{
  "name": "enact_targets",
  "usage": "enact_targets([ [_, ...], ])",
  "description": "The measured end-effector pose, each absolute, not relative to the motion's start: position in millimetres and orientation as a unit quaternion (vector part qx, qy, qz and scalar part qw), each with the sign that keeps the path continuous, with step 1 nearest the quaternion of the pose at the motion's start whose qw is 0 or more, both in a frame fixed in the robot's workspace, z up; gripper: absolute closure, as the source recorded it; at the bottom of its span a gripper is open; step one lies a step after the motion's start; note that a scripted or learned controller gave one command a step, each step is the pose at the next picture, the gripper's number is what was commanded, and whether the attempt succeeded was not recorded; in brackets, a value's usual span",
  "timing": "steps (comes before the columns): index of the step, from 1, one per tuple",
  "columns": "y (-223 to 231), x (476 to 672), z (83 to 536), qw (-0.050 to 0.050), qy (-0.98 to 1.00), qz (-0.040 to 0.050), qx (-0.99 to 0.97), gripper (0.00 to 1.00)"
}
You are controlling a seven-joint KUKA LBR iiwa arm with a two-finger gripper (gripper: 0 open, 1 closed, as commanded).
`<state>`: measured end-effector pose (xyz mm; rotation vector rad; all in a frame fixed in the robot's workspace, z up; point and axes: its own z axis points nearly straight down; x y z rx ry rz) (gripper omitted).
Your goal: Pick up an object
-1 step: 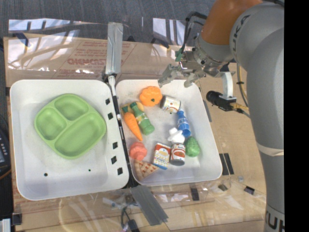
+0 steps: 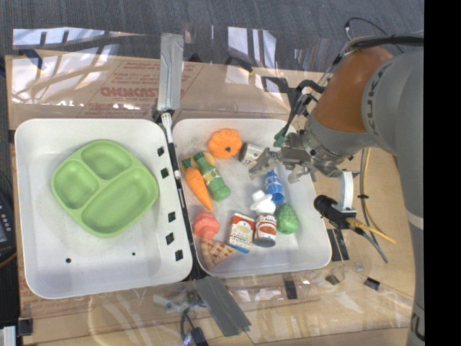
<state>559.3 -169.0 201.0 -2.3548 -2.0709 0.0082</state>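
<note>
Overhead, camera view: gripper low over right bin, near its right wall; whether open or closed, cannot tell. Blue bottle directly beneath it, white cap toward front edge. Orange pumpkin near back wall, carrot along left wall, green piece right of small jar. Left bin carries green divided plate, centre.
</note>
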Motion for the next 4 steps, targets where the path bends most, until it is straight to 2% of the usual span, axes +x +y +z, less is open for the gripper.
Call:
enact_targets([
  [1,-198.5,543.8,91.7,0.002,-0.652,0.0011,-0.759,0.00],
  [2,-198.6,543.5,101.8,0.002,-0.653,0.0019,-0.757,1.00],
  [3,-193.4,547.8,170.6,0.002,-0.699,0.0005,-0.716,1.00],
  [4,-193.4,547.7,170.2,0.002,-0.699,0.0008,-0.716,0.00],
])
